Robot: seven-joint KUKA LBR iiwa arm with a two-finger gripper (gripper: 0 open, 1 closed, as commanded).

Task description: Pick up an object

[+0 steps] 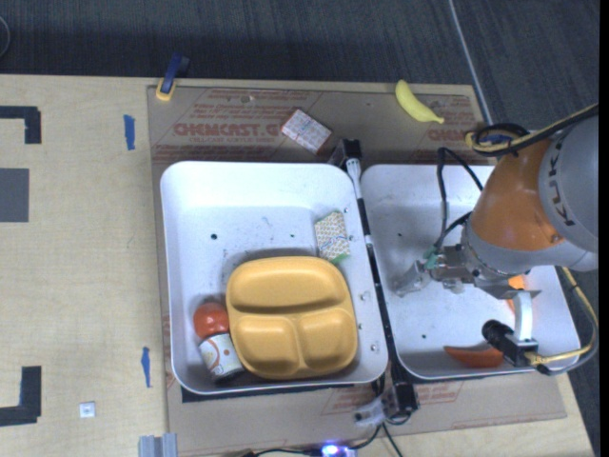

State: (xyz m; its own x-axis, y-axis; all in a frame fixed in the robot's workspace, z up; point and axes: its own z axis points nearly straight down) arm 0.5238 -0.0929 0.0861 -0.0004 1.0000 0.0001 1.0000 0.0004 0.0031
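Smooth yellow compartmented tray (290, 314)

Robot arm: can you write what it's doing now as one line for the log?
arm: over right bin | pincer: low inside that bin | orange thing: near front wall, apart from pincer | yellow tray: left bin
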